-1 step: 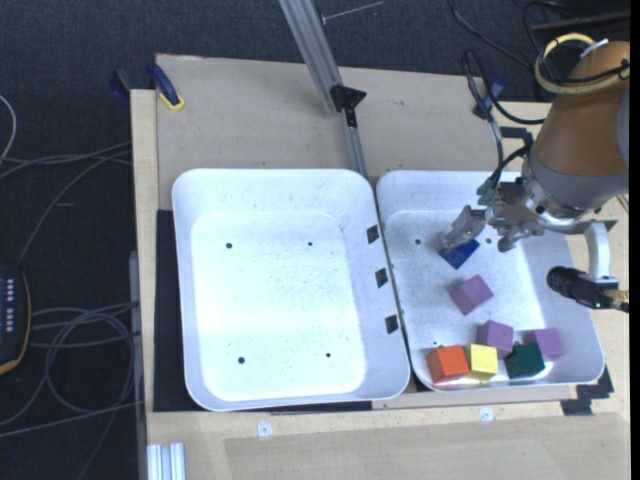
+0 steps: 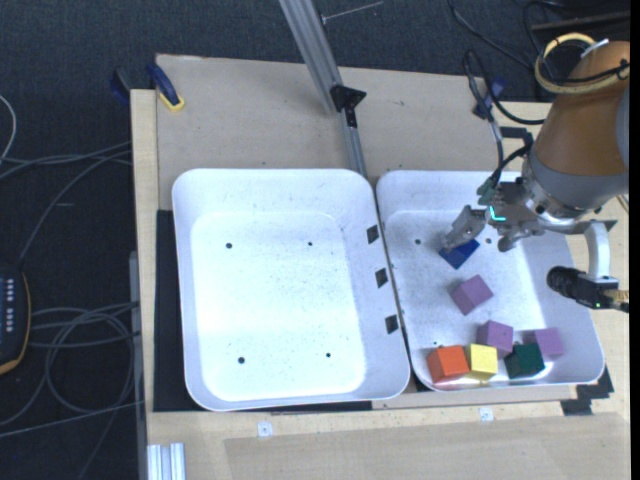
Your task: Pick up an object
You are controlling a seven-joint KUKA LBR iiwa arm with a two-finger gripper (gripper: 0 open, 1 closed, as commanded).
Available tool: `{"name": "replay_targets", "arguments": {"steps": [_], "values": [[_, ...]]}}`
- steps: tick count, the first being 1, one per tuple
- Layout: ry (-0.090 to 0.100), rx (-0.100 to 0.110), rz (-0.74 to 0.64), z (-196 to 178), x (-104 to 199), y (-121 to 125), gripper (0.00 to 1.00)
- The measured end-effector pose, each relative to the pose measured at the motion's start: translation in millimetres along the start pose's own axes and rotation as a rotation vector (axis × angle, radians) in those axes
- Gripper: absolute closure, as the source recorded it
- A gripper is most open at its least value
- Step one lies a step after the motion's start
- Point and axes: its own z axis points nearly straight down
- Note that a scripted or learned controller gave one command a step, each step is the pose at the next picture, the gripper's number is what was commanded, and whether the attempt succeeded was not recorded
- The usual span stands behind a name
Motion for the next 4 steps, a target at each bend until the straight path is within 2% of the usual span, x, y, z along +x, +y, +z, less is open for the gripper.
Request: {"name": "replay_targets", "arguments": {"steps": [1, 2, 3, 4], "values": [[0.0, 0.006, 0.001, 46, -2, -8, 0.0], [-0.002, -0.003, 0.001, 86, -7, -8, 0.0], [-0.012, -0.029, 0.001, 101, -11, 0, 0.0], [-0.009, -0.039, -0.003, 90, -7, 3, 1.0]]}}
